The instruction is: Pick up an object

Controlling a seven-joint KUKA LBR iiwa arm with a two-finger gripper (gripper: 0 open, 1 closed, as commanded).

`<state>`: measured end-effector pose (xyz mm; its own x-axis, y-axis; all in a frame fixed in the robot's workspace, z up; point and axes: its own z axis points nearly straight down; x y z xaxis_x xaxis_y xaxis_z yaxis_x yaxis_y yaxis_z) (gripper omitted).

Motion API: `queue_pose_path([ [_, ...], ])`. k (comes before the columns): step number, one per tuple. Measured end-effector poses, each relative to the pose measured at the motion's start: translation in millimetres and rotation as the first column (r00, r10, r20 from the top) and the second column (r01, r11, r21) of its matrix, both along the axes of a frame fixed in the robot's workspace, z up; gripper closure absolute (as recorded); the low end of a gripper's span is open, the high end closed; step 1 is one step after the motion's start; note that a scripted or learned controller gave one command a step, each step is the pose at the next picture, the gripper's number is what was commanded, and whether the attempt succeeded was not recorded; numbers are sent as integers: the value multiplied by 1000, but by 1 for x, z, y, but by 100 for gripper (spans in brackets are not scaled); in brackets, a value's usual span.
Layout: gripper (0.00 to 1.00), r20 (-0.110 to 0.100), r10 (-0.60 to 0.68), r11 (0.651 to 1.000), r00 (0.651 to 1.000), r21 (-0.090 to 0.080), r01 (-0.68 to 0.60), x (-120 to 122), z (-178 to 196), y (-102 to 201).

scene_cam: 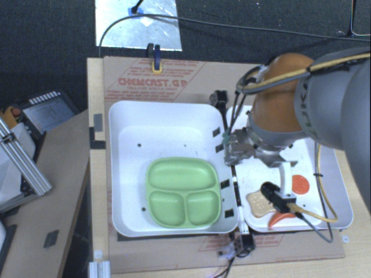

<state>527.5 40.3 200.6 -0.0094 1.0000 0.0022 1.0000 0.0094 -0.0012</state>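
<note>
White right bin (338,190) mostly under arm (339,103)

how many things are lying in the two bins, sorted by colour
green: 1, a divided plate in the left bin
tan: 1, a toast-shaped piece in the right bin
orange-red: 2, a round piece and a curved piece, both in the right bin
total: 4

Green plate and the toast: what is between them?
In the camera view, the two bins' white rims, side by side, with small black clips on them.
</note>
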Motion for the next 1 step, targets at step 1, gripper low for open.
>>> queue_pose_path([
  [1, 100, 1, 1, 1000, 1000, 0, -1, -10, 3, 44],
])
